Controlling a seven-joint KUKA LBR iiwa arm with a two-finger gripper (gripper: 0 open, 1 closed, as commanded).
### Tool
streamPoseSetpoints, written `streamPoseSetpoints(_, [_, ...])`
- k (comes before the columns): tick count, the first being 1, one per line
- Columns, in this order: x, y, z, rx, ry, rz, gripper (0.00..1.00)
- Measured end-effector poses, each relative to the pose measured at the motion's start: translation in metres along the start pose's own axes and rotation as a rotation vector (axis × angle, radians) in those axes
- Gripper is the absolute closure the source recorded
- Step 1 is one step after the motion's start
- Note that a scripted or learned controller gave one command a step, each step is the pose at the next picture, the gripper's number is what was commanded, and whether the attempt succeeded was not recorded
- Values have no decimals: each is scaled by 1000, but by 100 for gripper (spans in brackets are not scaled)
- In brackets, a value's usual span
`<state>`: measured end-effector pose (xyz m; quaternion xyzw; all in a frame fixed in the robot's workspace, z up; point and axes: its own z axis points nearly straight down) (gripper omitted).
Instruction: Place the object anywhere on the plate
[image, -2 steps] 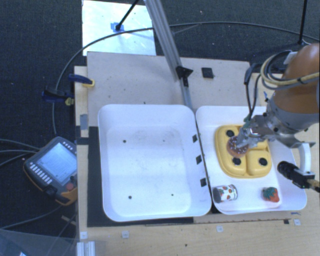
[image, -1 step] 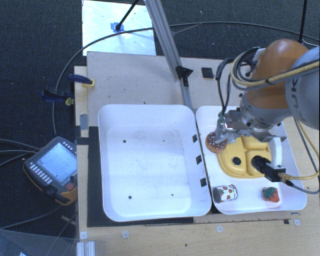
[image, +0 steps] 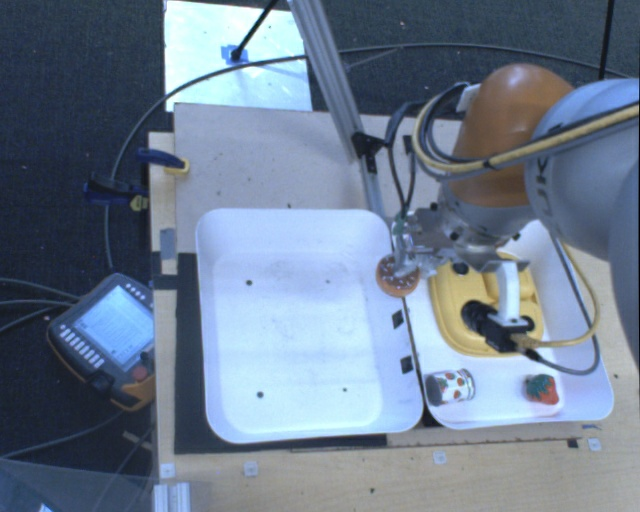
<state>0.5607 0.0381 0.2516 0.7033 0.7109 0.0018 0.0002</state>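
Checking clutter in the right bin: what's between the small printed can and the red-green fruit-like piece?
Camera view: bare white bin floor between the small printed can and the red-green fruit-like piece.

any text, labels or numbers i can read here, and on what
None can be read.
Pendant left of the bench: its screen is lit, but the content is too blurred to read.
Can in the right bin: patterned label, too small to make out any words.
Donut by the pincer, yellow plate and red toy: no writing visible.
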Motion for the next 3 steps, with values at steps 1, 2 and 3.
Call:
streamPoseSetpoints(1, [45, 12, 15, 2, 0, 2, 100])
streamPoseSetpoints(2, [90, 36, 31, 0, -1, 2, 100])
streamPoseSetpoints(3, [87, 35, 30, 2, -2, 6, 0])
